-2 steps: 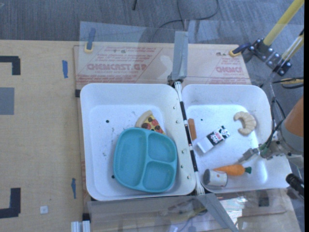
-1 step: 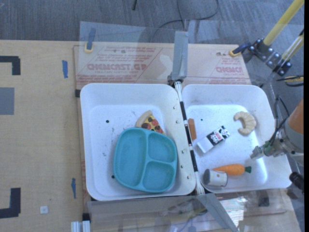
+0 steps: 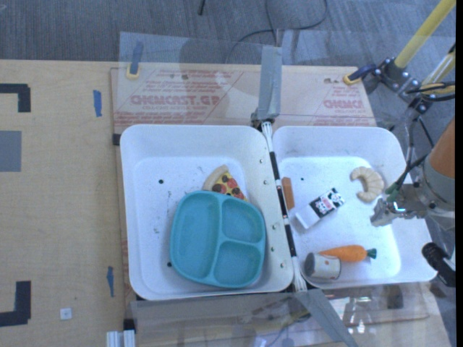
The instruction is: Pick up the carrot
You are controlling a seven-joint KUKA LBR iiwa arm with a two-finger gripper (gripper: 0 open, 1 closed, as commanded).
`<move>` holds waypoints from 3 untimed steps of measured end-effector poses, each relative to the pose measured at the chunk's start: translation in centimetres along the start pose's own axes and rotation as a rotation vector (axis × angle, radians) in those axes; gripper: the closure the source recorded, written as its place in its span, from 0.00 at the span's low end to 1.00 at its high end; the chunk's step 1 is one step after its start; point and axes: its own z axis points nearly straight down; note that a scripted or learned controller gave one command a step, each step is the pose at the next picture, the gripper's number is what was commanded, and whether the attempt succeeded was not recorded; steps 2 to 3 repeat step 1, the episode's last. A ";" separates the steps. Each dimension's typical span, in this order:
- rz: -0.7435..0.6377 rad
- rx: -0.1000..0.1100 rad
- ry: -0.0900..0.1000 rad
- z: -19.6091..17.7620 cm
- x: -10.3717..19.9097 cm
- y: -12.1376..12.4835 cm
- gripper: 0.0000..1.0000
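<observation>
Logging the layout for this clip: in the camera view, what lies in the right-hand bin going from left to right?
Hot dog → milk carton → croissant → gripper. The metal cup and the carrot sit at the bin's near edge, spanning the carton-to-croissant range, so I leave them out.

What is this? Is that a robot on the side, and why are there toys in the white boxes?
Yes, that is a robot arm. The camera hangs above the bench and looks down, and the arm comes in from the picture's right side. Its gripper is the part that grabs things, and it sits over the right bin.

That bin has a toy carrot, a croissant, a little milk carton, a small silver can and a hot dog by the wall. The left bin has a teal divided plate and a pizza slice peeking out behind it.

The robot should pick up the carrot, but the carrot lies on the bin floor, apart from the gripper.
</observation>
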 end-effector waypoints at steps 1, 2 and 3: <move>-0.245 -0.003 -0.002 -1.3 -5.4 -0.1 1.00; -0.245 -0.003 -0.002 -1.3 -5.4 -0.1 1.00; -0.245 -0.003 -0.002 -1.3 -5.4 -0.1 1.00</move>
